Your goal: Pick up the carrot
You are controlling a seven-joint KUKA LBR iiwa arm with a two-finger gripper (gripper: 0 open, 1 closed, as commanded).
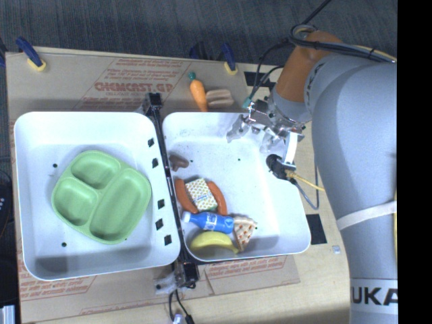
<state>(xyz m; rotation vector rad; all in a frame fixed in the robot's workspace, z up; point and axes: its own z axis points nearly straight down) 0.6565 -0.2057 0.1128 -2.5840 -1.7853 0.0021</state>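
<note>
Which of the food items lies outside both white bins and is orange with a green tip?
The carrot, on the cardboard just beyond the right bin. The hot dog beside it is tan and pink; the other foods lie inside that bin.

- The grey arm (351, 160) comes in from three o'clock, its bulk running down the right side toward five o'clock.
- An orange band (300, 66) sits at one o'clock, just above the wrist.
- The wrist angles toward nine o'clock.
- The gripper (246, 130) points toward the centre, its metal fingers (235, 131) slightly spread, with nothing between them.
</note>
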